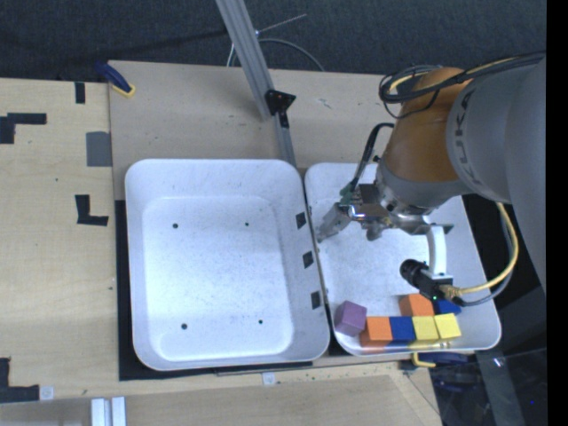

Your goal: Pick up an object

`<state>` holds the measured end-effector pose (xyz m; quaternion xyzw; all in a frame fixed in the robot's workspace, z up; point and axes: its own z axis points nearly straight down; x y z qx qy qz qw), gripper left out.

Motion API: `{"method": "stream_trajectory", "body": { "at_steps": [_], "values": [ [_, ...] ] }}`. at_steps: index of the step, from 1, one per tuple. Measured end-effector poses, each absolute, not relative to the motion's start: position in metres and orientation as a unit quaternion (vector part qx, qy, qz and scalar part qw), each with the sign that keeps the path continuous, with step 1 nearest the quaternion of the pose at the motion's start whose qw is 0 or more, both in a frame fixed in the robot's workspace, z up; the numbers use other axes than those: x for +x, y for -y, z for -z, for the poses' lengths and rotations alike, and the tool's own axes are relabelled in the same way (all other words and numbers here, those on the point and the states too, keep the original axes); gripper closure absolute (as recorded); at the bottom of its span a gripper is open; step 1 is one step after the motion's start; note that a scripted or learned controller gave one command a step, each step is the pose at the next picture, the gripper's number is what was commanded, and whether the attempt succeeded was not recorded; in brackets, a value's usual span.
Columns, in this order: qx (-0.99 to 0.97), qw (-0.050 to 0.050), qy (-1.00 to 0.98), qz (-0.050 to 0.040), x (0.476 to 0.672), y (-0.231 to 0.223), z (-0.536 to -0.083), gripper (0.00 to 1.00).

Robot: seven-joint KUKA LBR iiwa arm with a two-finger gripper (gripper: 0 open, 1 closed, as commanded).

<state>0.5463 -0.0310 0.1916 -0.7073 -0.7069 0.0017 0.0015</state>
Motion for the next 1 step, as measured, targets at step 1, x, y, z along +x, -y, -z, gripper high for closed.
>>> {"method": "stream_trajectory", "body": {
  "at_steps": [1],
  "values": [
    [-0.708,0.0,0.706,-0.0021,0.6168,0.0937,-0.1408,0.0]
  ]
}}
